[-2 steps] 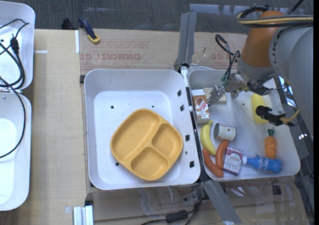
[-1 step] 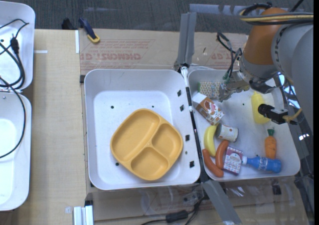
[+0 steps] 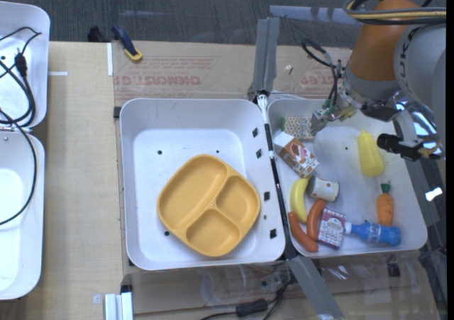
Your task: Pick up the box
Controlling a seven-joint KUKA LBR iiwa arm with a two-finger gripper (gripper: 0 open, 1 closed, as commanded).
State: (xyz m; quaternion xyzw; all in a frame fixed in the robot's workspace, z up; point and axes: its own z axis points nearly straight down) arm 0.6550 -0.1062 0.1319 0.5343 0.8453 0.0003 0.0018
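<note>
A brown and white box [image 3: 298,156] lies tilted in the right bin [image 3: 415,205], close to its left wall. A smaller red carton [image 3: 330,230] lies near that bin's front. My gripper [image 3: 318,120] hangs over the back left part of the right bin, just above and to the right of the brown box. It is next to a small speckled packet [image 3: 297,126]. Nothing shows between the gripper and the box.
In the right bin lie a banana [image 3: 299,198], two red sausages [image 3: 303,232], a small can [image 3: 326,188], a yellow fruit [image 3: 369,154], a carrot [image 3: 384,207] and a blue bottle [image 3: 375,233]. The left bin [image 3: 142,169] holds a yellow divided plate [image 3: 208,205].
</note>
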